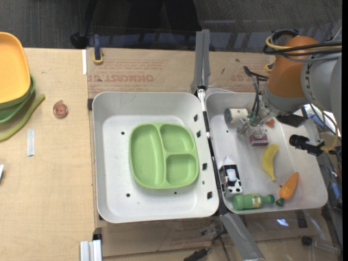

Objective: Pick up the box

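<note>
Near bin wall (215, 145) — box (230, 178)

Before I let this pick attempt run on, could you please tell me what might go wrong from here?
1. The gripper is low among crowded items: the small box sits right below it and a white cylinder beside it, so it might nudge or take the wrong one.
2. A black-and-white carton near the divider is also box-like, so the target may be ambiguous.
3. The banana lies close by and could get knocked.
</note>
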Tool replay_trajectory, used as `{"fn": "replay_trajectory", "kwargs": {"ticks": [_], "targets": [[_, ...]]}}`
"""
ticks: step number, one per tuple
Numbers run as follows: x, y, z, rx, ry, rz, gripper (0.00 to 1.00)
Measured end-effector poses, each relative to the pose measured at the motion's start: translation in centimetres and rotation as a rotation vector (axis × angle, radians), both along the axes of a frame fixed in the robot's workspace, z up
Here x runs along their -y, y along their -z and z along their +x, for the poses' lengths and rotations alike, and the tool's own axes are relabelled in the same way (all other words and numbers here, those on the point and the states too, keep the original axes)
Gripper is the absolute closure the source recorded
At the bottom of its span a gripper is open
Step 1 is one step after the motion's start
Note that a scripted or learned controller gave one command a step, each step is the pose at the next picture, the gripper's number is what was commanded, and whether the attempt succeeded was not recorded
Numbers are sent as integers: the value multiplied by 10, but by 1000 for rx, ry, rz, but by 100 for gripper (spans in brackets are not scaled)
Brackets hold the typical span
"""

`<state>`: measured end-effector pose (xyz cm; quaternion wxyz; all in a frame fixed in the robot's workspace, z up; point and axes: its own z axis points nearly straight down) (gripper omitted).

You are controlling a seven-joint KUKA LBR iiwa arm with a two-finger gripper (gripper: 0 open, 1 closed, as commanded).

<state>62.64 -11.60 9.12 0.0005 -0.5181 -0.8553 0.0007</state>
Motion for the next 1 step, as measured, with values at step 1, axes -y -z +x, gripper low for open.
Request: {"fn": "replay_trajectory", "kwargs": {"ticks": [1], "targets": [[28, 0, -67, 1, 85, 0, 100]]}}
